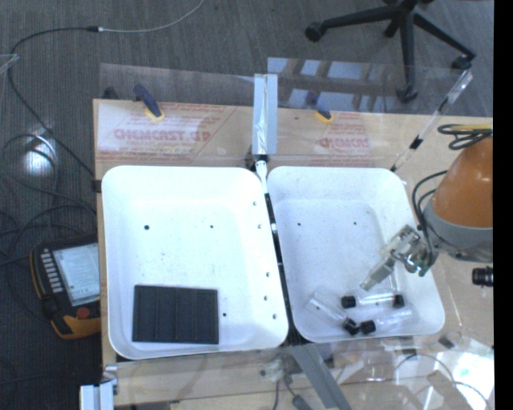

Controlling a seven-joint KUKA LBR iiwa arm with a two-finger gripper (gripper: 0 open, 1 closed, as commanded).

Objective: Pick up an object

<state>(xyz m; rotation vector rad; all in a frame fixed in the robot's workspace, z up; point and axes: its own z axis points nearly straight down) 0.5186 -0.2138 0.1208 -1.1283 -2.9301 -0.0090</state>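
Note:
Several clear plastic tubes with black caps lie in the near right corner of the right bin (321,200): one tube (373,300) lies across, another (327,308) is to its left, and a third (383,323) rests by the front wall. A flat black ribbed pad (175,314) lies in the near left part of the left bin (184,200). My gripper (373,279) hangs tilted over the right bin, just above and behind the tubes, with the orange-banded arm (471,192) behind it. I see nothing held in it.
A clear divider post (264,120) stands at the back between the bins. A handheld pendant (68,284) lies on the floor to the left, with cables near it. An office chair base (401,24) is at the back.

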